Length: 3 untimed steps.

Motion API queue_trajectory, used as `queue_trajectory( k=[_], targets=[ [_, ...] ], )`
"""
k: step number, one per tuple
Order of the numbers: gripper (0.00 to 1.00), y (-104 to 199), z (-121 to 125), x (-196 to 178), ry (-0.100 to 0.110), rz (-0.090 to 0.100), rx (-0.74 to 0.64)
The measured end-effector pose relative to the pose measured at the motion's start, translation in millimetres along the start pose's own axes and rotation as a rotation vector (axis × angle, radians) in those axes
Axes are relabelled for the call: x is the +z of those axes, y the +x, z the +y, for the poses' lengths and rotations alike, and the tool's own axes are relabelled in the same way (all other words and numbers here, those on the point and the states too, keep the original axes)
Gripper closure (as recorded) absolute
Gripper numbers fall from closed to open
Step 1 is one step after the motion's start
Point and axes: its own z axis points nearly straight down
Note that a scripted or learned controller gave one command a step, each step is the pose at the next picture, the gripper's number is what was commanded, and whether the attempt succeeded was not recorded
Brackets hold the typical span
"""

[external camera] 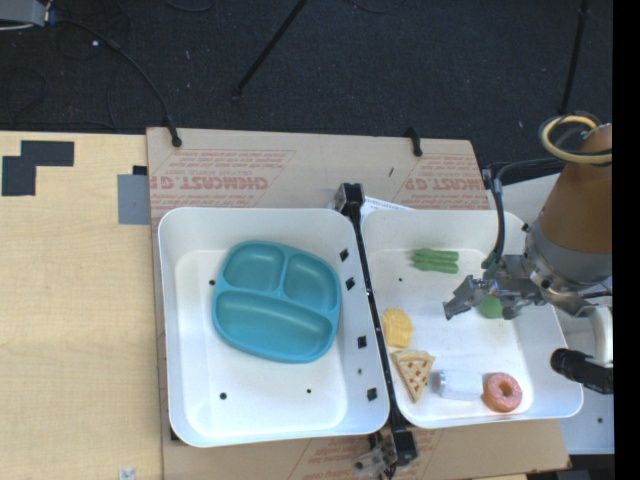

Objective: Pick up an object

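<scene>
**Toy food scattered in the right bin, gripper low over a green piece**

Toy food lies across the right bin [560, 403], a shallow white tray with rounded corners. Nearest the front sits a pink-iced doughnut [502, 391], glossy and ring-shaped, with a small clear-and-grey item [447, 385] just beside it that I can't identify. Next to that is a flat wedge like a pizza slice [413, 372], tan with red spots, and just behind it a ribbed yellow piece [398, 326] like a corn cob. Further back lies a green, ridged bundle like beans [435, 260].

The left bin [190, 388] holds a smooth teal plastic plate [277, 300], oval, with three compartments.

From the right, the grey arm with its orange band reaches down over the right bin. The gripper [482, 301] hangs low, dark fingers [460, 300] splayed, right against a round green object [491, 306]; I can't tell whether it has hold of it.
</scene>
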Motion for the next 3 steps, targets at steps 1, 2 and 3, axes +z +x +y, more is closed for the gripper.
queue_trajectory(
  k=[1, 2, 3],
  targets=[
    [0.0, 0, 2, -7, -0.013, -0.002, -0.002],
    [0.0, 5, -2, 39, -0.008, -0.001, -0.002],
    [0.0, 12, -8, 100, -0.007, 0.0, -0.002]
  ],
)
